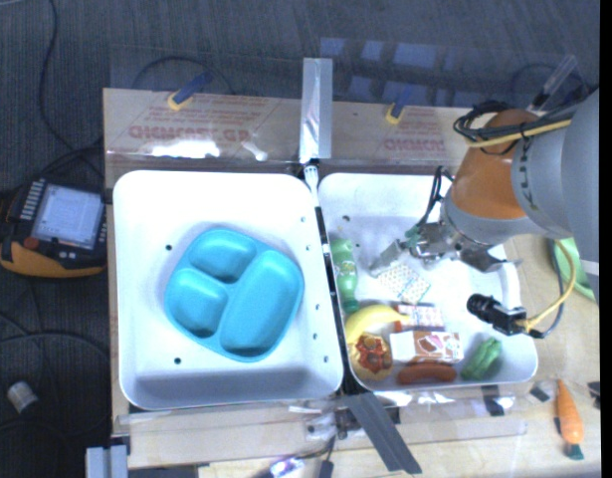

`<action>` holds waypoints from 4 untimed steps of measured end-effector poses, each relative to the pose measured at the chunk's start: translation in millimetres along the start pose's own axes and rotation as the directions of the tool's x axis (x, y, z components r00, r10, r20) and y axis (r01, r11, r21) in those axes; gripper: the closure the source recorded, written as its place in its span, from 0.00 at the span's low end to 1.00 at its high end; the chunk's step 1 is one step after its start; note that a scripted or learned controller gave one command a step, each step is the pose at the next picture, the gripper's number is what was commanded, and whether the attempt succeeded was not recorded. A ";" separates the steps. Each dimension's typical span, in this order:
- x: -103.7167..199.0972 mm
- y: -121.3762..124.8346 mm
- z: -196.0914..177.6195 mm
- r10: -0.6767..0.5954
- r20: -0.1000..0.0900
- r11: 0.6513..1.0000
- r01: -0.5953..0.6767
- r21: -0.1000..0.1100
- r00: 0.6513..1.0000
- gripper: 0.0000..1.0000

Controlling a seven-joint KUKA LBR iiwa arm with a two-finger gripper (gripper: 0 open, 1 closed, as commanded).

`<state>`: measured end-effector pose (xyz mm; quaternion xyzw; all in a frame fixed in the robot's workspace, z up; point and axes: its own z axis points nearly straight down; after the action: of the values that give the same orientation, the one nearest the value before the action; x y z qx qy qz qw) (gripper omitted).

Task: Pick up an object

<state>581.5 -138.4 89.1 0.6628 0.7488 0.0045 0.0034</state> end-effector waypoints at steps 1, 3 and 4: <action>-1.4 0.9 -10.1 0.002 0.002 1.000 -0.002 -0.004 1.000 1.00; 37.3 -46.6 -95.8 -0.159 -0.001 0.987 0.159 0.014 0.987 1.00; 37.7 -46.5 -95.7 -0.159 -0.002 0.987 0.159 0.014 0.987 0.00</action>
<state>529.7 -106.8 184.3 0.6009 0.7993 -0.0006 -0.0011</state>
